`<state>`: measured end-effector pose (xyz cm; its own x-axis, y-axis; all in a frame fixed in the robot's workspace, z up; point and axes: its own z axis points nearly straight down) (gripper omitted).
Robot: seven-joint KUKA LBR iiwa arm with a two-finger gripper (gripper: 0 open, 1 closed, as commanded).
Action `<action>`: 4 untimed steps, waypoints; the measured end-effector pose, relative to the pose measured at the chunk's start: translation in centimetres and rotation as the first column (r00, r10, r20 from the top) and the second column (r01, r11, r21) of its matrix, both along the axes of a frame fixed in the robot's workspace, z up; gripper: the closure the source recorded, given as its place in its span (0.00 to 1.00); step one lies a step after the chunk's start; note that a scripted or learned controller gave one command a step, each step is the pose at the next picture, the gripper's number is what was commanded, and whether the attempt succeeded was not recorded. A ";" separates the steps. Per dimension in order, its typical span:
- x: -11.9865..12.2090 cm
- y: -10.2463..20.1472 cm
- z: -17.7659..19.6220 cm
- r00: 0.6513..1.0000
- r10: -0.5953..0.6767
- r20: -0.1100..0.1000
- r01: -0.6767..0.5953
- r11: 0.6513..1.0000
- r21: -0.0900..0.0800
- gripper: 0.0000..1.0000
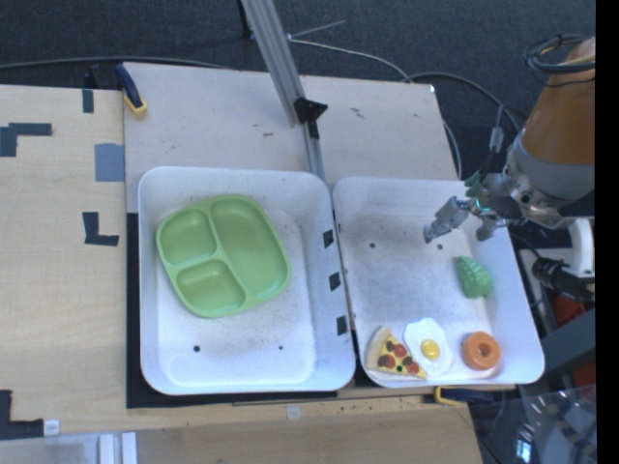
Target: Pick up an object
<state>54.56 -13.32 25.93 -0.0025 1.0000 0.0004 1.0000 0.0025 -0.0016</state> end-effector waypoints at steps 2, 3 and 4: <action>0.1 -0.8 -4.8 1.000 -0.002 -0.005 0.002 1.000 -0.001 0.00; 0.4 -1.2 -10.9 1.000 -0.002 -0.007 0.002 1.000 0.000 0.00; 0.6 -0.5 -15.6 1.000 -0.001 -0.005 0.001 1.000 0.000 0.00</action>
<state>55.20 -13.82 10.29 -0.0015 1.0000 0.0006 1.0000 0.0015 -0.0066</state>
